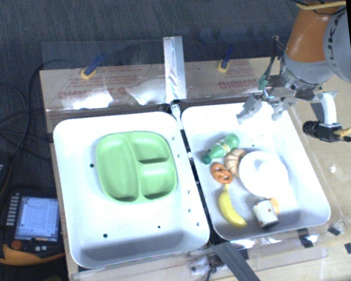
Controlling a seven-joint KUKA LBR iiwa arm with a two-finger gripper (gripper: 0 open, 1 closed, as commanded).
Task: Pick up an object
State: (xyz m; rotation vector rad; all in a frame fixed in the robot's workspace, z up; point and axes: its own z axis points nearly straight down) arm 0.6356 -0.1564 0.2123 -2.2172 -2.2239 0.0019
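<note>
Starting at nine o'clock: the left shallow white bin (pixel 75 198) carries one thing, a pale green plastic divided tray (pixel 135 164), lying flat and well clear of the walls. It looks light but broad and slick, hard for me to pinch except at its rim.

Across the centre divider, the right shallow white bin (pixel 302 147) is the busy one. Near its middle lies a small green plastic bottle (pixel 221 147), on its side. Touching it at five o'clock sits a tan toy croissant (pixel 234 158), with an orange pretzel-shaped toy (pixel 222 173) just beside that. At six o'clock from the pretzel lies a yellow toy banana (pixel 229 208): light, stiff, narrow, so I judge it my best pick, taken across its middle. At three o'clock from the croissant sits a round white lid-like disc (pixel 264 172), smooth and probably slippery. Below it lies a small grey and white cylinder (pixel 266 213), likely to roll.

My fingers (pixel 261 105) hang at the bin's one o'clock corner, spread apart, gripping nothing, well apart from the cluster.
</note>
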